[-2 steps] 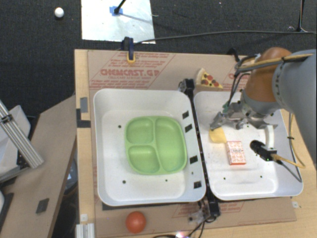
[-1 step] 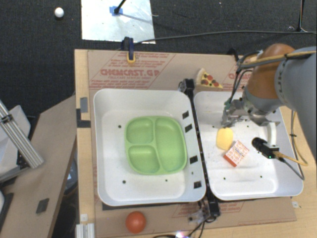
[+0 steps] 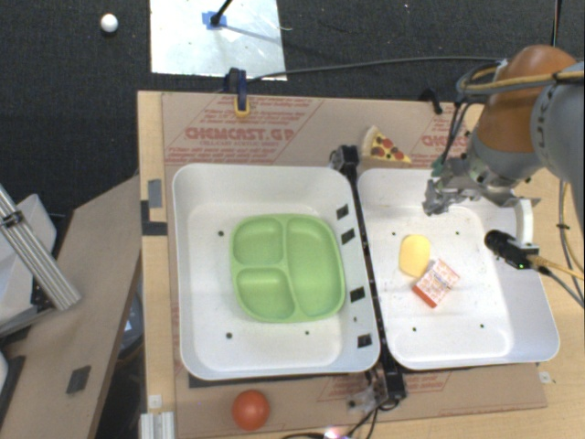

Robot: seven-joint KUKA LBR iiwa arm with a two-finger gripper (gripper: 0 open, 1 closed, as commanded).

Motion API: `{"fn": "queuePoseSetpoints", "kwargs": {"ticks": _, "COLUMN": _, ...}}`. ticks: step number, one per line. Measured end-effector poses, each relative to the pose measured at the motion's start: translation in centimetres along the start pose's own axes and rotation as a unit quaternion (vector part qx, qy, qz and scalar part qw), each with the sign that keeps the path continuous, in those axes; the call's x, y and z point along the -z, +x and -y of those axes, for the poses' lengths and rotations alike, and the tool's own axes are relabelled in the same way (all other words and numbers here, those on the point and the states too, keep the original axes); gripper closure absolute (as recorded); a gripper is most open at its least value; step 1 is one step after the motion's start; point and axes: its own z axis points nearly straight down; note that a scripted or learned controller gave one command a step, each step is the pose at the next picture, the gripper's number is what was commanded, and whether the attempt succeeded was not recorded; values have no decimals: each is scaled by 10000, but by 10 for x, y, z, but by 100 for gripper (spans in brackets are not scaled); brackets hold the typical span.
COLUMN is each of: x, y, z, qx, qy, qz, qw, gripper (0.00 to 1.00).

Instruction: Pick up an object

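In the right bin (image 3: 475,337) lie a pale yellow rounded piece (image 3: 414,254) and, just to its lower right, a small red and white packet (image 3: 436,283). My gripper (image 3: 439,198) hangs over the bin's far part, above and a little right of the yellow piece, apart from both things. Nothing shows between its fingers.
The left bin (image 3: 206,337) holds a green divided tray (image 3: 285,266). A toy pizza slice (image 3: 385,147) lies on the cardboard behind the right bin. An orange ball (image 3: 250,409) rests in front of the left bin. A small white ball (image 3: 110,23) lies far back left.
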Motion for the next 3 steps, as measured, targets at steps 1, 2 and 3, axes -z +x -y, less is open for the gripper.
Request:
{"fn": "queuePoseSetpoints", "kwargs": {"ticks": 1, "x": 62, "y": 1, "z": 5, "qx": 4, "qy": -5, "qz": 0, "qw": 10000, "gripper": 100}}
{"fn": "queuePoseSetpoints", "kwargs": {"ticks": 2, "x": 70, "y": 1, "z": 4, "qx": 6, "qy": 19, "qz": -5, "qw": 10000, "gripper": 100}}
{"fn": "queuePoseSetpoints", "kwargs": {"ticks": 3, "x": 64, "y": 48, "z": 31, "qx": 18, "qy": 39, "qz": -10, "qw": 10000, "gripper": 100}}
